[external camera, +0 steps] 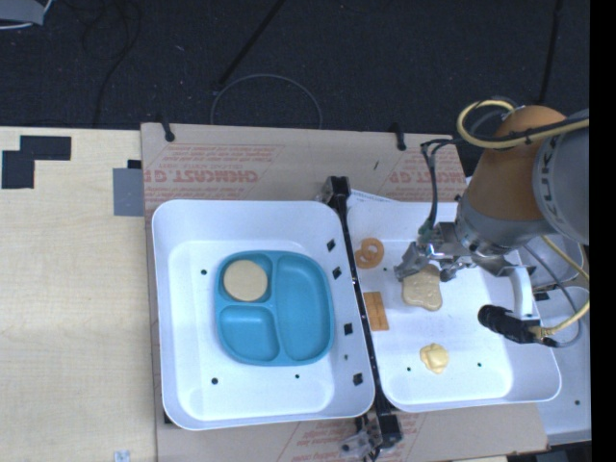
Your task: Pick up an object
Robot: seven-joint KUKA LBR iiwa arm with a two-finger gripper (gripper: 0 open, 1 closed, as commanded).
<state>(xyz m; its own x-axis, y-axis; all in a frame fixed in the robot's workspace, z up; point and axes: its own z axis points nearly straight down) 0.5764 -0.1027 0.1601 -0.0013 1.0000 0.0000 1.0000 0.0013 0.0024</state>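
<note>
2 bins [183,258], 1 tray [298,325], 5 food pcs [244,280]

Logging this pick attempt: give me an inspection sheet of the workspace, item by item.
Surface: two white bins side by side, left bin and right bin, on a cardboard sheet.
Job's things: right bin holds a pale food piece, a pretzel, an orange block and a yellow lump.
Clutter: blue divided tray in the left bin, with a tan round cookie in its upper left compartment.
Grippers: gripper low, just above the pale food piece; hold not confirmed.
Cables: black cables on the dark floor behind; yellow hose at the wrist.
Surroundings: wooden bench left.
</note>
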